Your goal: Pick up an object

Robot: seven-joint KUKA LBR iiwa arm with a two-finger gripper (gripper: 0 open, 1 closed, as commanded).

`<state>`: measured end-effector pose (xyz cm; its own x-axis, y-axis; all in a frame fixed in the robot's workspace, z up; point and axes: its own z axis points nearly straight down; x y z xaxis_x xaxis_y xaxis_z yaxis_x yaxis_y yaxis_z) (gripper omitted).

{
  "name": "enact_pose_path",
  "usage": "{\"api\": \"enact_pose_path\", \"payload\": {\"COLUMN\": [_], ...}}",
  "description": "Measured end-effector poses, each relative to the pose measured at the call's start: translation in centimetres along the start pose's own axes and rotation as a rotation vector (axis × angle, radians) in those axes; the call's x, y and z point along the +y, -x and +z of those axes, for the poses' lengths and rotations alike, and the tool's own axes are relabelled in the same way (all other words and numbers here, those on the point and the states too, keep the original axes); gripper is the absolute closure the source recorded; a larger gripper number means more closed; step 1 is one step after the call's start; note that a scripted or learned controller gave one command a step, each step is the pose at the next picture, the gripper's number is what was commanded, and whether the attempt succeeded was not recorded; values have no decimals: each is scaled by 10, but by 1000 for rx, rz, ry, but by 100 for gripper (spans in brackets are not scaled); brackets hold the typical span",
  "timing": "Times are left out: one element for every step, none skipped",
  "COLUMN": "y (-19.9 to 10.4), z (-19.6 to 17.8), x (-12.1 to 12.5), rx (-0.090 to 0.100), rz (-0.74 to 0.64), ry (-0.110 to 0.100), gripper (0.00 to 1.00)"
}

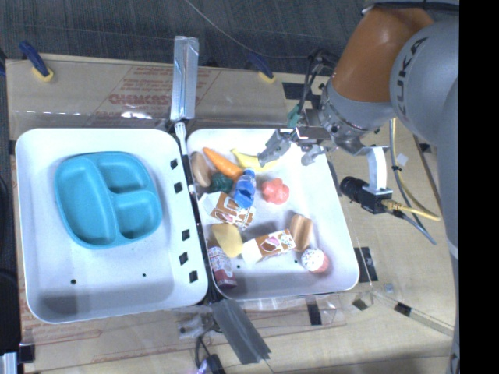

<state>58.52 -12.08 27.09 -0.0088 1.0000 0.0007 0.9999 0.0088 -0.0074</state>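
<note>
Nothing is picked up yet: every toy lies loose in the right bin (334,209), so the whole grasp and lift remain. The gripper (292,149) hangs over that bin's far edge with its fingers spread apart and nothing between them, one tip just beside the banana (248,160), the carrot (224,164) close by.

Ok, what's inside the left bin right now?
The left bin holds one thing: a blue divided tray with three compartments, lying flat toward the far side. Nothing sits in the compartments. Whatever lies beneath the tray is covered and can't be seen.
</note>
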Motion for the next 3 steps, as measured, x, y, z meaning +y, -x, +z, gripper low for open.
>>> {"api": "enact_pose_path", "payload": {"y": [-5, 49, 25], "z": [101, 157, 181], "x": [6, 16, -15], "rx": [0, -3, 0], "rz": [30, 1, -121], "ry": [-8, 14, 3], "gripper": [0, 0, 0]}}
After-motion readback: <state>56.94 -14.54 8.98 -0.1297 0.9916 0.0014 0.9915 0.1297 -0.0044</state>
